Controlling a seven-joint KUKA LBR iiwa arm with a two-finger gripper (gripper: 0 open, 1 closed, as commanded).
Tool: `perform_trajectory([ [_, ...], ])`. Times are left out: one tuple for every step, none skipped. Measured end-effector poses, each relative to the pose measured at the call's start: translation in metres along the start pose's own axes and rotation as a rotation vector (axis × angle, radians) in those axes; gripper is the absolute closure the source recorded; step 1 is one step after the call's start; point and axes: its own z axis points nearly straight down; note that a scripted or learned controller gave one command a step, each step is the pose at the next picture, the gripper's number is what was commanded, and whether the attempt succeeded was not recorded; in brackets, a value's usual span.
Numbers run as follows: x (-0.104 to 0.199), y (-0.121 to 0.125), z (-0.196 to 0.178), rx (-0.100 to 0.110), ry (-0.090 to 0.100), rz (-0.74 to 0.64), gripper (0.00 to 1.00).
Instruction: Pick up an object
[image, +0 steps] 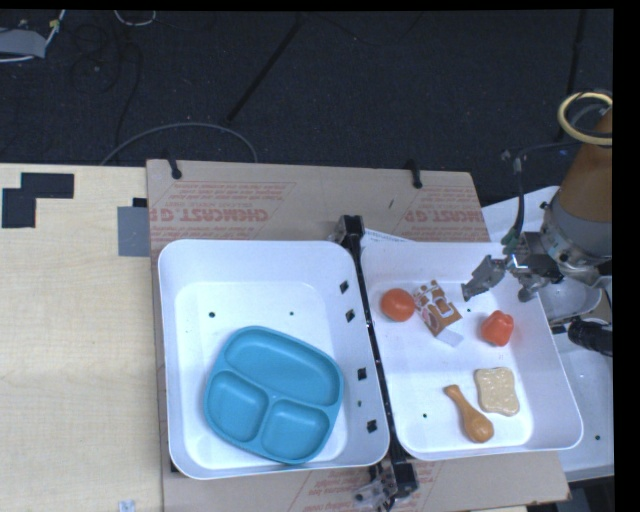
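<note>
Camera view: my gripper (503, 282) hangs over the upper right part of the right bin (560, 440), fingers spread apart, nothing between them. Just below my fingers lies a red pepper-like piece (497, 327). Down and to the left of me sits a small brown-and-white block (437, 307), and beyond it an orange ball (397, 304). Further below lie a tan bread slice (497, 390) and a drumstick (469, 412). The left bin (180, 300) holds a blue divided tray (272, 393).

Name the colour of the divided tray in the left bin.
Light blue tray, seen in the camera view.
</note>
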Motion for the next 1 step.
perform_trajectory([
  [-0.0019, 0.0052, 0.0623, 0.001, 0.0, 0.0, 0.0],
])
